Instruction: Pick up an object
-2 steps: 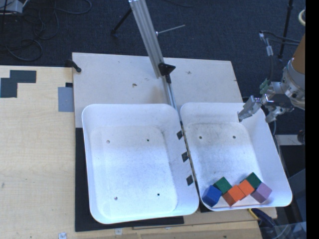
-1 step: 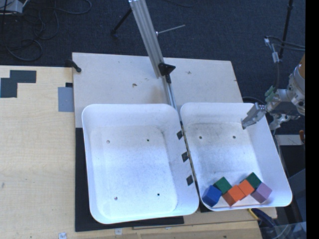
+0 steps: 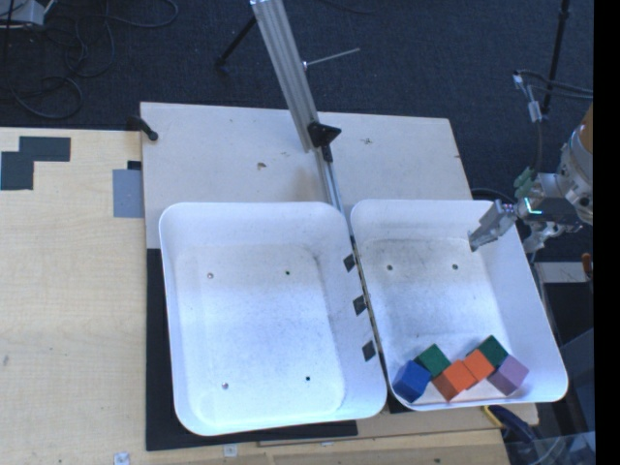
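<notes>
Nearest the camera, at the lower edge of the right bin (image 3: 542, 303), a cluster of small cubes is gathered against the bin's front wall. A blue cube (image 3: 412, 381) is seen at the left end of the cluster, with a dark green cube (image 3: 433, 359) just behind it and touching it. An orange cube (image 3: 451, 381) and a red-orange cube (image 3: 478, 364) are set side by side in the middle, and a second dark green cube (image 3: 494, 350) is placed just behind them. A purple cube (image 3: 509, 374) is found at the right end, close to the bin's corner. All six are pressed together, and none is lifted off the bin floor. The left bin (image 3: 184, 260) is laid just beside the right one, the two rims touching along a line marked by three small black clips (image 3: 359, 304). Farther back, at the upper right rim of the right bin, the gripper (image 3: 487, 229) is held well apart from the cubes, with a grey finger (image 3: 484, 231) tilted down over the rim. Nothing is seen between the fingers; whether they are spread or closed cannot be told. Beyond the bins, a slanted aluminium rail (image 3: 289, 71) is mounted on a white board (image 3: 223, 148).
</notes>
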Controlling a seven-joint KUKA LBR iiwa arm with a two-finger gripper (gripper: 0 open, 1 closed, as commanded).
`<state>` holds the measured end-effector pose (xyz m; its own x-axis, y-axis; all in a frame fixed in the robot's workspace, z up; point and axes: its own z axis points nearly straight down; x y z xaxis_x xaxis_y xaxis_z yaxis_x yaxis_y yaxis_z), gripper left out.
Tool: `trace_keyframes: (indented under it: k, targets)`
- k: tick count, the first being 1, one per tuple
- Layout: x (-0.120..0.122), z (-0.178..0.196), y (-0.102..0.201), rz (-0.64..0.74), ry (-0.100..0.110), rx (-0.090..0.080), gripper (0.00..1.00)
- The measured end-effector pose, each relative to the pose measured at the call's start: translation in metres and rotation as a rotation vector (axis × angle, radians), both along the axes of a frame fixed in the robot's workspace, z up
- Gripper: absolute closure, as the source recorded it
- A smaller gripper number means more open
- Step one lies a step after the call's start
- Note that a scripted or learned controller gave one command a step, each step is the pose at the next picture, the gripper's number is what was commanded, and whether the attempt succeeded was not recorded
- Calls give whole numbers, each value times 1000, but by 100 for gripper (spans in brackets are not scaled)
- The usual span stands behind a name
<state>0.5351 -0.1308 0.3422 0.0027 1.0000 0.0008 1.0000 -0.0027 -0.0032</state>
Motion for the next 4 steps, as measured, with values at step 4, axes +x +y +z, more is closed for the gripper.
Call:
trace_keyframes:
  k: [4]
  targets:
    - [-48, 0, 35, 2, -9, -2, 0]
